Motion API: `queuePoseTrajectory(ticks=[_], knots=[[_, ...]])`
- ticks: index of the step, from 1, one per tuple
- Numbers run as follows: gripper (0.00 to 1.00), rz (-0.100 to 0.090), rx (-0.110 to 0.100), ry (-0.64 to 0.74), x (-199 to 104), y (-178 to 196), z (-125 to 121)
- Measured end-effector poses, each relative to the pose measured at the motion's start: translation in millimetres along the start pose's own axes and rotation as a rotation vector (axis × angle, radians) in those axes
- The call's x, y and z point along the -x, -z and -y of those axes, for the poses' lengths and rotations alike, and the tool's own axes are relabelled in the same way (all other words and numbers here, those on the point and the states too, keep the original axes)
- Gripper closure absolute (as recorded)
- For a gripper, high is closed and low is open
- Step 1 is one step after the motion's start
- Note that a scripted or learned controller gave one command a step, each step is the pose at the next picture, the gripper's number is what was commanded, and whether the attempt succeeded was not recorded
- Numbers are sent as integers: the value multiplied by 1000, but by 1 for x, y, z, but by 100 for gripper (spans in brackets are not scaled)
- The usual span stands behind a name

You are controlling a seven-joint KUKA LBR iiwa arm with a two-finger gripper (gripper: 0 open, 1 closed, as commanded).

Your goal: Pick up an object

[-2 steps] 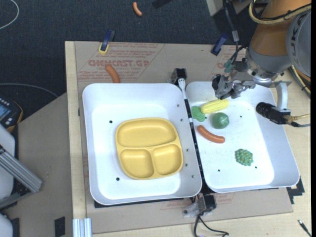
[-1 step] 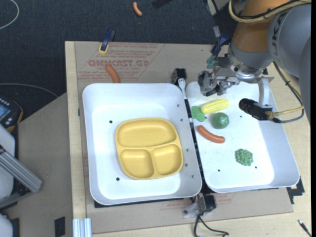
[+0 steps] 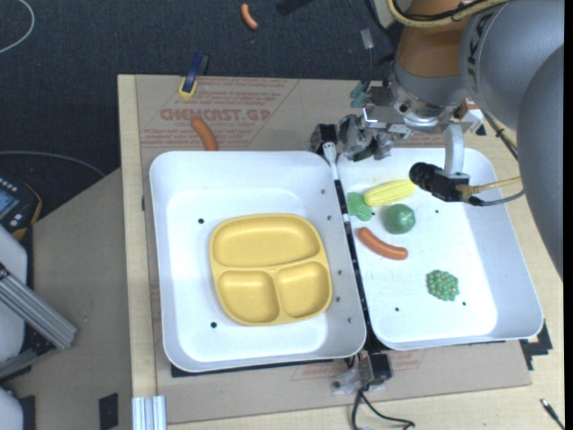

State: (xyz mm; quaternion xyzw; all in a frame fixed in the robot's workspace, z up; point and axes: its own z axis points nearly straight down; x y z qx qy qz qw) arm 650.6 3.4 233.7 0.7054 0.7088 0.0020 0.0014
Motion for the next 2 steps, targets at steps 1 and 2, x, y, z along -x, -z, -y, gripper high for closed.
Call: queuePoseTrajectory(ticks=[1,2], knots=[[100,1,-6,-3,-5,-2,3],[100,1,-6,-5,-2,-2,5]])
